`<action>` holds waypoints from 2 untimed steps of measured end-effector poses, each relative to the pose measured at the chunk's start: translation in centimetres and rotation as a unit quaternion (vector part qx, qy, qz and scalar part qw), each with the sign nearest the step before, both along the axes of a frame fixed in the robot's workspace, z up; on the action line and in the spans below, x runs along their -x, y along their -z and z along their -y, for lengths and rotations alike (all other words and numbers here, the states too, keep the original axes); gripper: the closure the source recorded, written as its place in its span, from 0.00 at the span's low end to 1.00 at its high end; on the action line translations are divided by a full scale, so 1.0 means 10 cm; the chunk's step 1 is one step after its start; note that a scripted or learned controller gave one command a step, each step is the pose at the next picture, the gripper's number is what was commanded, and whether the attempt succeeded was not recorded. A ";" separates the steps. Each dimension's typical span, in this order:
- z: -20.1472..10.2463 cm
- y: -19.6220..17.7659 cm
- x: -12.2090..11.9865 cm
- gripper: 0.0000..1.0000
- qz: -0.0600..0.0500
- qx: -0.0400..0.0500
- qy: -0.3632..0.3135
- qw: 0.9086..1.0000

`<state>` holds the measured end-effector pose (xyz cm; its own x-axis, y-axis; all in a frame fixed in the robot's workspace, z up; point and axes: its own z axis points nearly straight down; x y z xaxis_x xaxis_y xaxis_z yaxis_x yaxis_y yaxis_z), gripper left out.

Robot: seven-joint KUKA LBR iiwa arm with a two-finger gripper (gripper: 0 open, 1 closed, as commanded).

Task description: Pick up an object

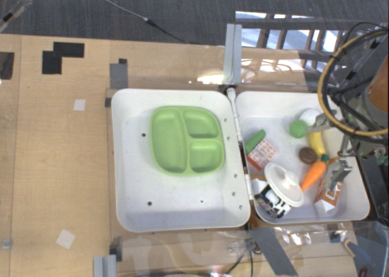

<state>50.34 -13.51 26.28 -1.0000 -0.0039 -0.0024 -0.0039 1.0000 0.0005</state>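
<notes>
We hang our gripper (336, 172) low over the right bin (285, 107), fingers spread and pinching nothing; the carrot (313, 175) lies just to its left, the orange carton (329, 195) directly beneath, so either looks a likely pick.

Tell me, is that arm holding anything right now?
Cannot be told: the end effector sits low over the right bin, near the carrot.

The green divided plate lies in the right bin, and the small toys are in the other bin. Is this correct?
Not quite. In the camera view, the green divided plate lies in the left bin, not the right one. The small toys, such as the carrot, are in the other bin, the right bin.
</notes>
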 end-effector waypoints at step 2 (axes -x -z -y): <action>0.47 1.77 -0.03 0.00 0.003 0.001 -0.097 0.995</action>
